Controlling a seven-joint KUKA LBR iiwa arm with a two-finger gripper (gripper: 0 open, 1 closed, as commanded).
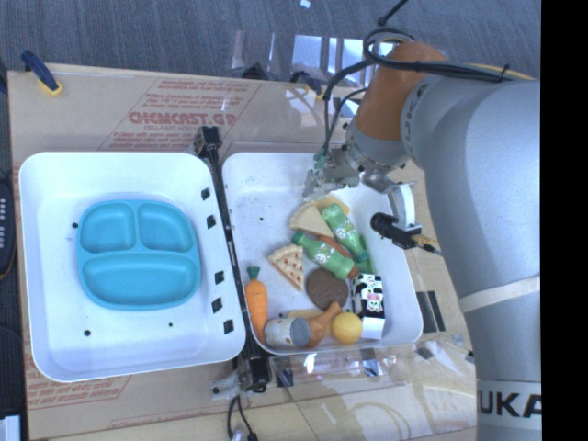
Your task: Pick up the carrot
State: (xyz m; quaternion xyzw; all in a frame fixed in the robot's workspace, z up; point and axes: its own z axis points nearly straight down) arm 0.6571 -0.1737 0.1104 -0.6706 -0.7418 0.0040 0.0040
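The claw (322,180) is seen low over the far part of the right bin (246,184), at the end of the grey arm (478,173) that is reached in from the right, with the orange band (397,79) above the wrist. Whether the claw is spread or pressed together cannot be told; its tip is blurred against the clutter beneath it, and nothing can be made out as gripped.

The carrot (256,306) is found well apart from the claw, toward the near left of it, lying lengthwise against the left wall of the right bin with its green top pointed away from the camera. Between the claw and the carrot a waffle-patterned wedge (288,265) is placed. Just below the claw a pale sandwich-like piece (312,217) is seen, and beside that a green packet (338,246) is laid. Nearer the camera a brown round cookie (325,289), a small black-and-white carton (369,295), a yellow lemon-like toy (346,326) and a grey can (288,331) lying on its side are gathered along the near edge, the can just beside the carrot's tip.

Far to the left of the claw, the left bin (37,274) is occupied by a blue divided plate (138,254). Both bins are carried on the cardboard-covered tabletop (138,108).
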